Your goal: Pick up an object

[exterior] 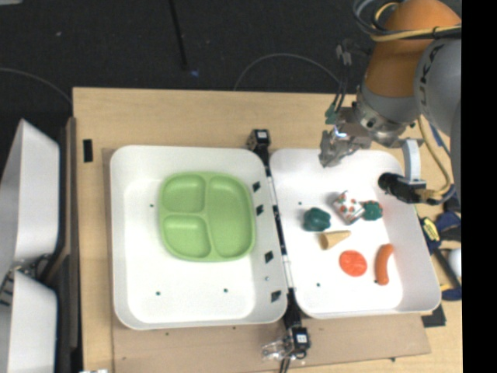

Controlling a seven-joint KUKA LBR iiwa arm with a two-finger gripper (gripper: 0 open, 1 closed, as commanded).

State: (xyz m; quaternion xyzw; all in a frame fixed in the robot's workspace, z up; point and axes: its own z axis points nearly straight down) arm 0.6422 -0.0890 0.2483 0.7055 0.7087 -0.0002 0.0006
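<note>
Left bin (132, 231): green divided plate (207, 215), centre. Right bin (311, 294): dark green piece (316, 219), tan cone (335, 239), red-white block (347, 206), small green piece (372, 210), red round item (352, 263), orange sausage (383, 263), all mid to right. Near-left floor of right bin open. My gripper (334, 151) hangs over far rim of right bin, above the cluster, nothing between fingers; apart or together, can't tell. Cables (435, 185) at right edge.

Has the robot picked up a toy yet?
Not yet. The gripper hangs above the far edge of the right bin, with nothing seen in it. The toys lie on the bin floor: a dark green piece, a cone, an orange-red ball and a sausage. Reaching down and grabbing one is left.
</note>
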